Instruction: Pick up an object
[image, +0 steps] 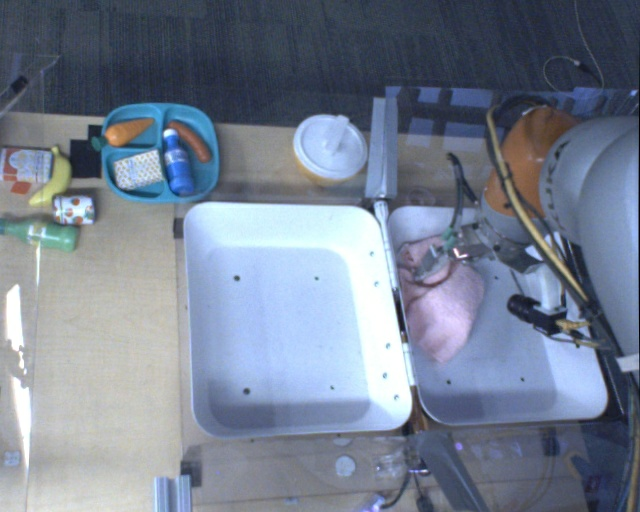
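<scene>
With the grey two-finger gripper (438, 258) low over the soft pink crumpled cloth (443, 305) in the right shallow white bin (520, 400), jaw state not discernible: lower squarely, pinch a raised fold, lift straight.

We can read no text, number or brand anywhere on the bench. The small carton (22, 165) at the far left edge has red and white printing, but its lettering is too small and blurred for us to make out. The little can (74, 209) beside it bears coloured spots, not words we can read. The blue bottle (178, 160) in the divided tray (205, 135) has a pale label, also unreadable to us.
</scene>
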